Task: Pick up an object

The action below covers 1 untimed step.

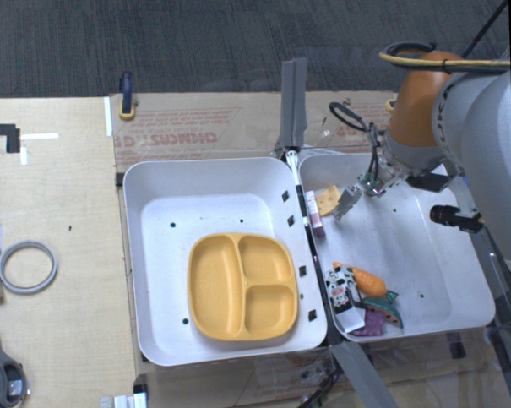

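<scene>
A pale yellow block (327, 201) with a spongy, cheese-like look lies at the upper left of the right bin (429, 305), close to the wall the two bins share. Beside it, against that wall, a small box (312, 213) with a pink end stands on edge. At the bin's lower left, toys are heaped together: an orange carrot (368, 279) on a green piece (387, 307), a purple piece (375, 323) beneath, and a white printed packet (341, 295) alongside. The hand (348, 201) hangs low just right of the yellow block, its grey tip near the block; whether it touches it, and whether it is spread or pressed together, cannot be told at this angle. Nothing shows between its tips. The left bin (156, 245) holds a glossy yellow plastic plate (242, 286) with rounded corners and three compartments. On the wooden surface (58, 334) to the left lie a grey ring (25, 266) and scissors (5, 379).
</scene>
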Available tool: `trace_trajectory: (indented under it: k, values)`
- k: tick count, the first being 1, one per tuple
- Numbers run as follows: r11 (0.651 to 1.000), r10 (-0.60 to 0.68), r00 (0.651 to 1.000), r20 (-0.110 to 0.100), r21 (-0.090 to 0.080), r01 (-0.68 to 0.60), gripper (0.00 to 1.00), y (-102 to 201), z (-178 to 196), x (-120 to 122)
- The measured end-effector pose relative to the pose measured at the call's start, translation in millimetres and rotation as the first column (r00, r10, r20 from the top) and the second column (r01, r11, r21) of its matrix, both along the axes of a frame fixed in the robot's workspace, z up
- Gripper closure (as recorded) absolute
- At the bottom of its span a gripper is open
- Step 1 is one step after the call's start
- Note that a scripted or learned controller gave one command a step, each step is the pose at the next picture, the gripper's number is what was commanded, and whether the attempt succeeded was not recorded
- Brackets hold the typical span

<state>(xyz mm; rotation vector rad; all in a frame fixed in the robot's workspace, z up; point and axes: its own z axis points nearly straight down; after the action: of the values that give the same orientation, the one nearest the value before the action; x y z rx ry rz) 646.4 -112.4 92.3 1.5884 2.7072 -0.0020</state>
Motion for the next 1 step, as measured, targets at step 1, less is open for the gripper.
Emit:
trace_trajectory:
  k: [1]
  values:
    - [0.971,-0.237,0.971,0.0,0.0,0.237,0.0,0.5,0.2,12.7]
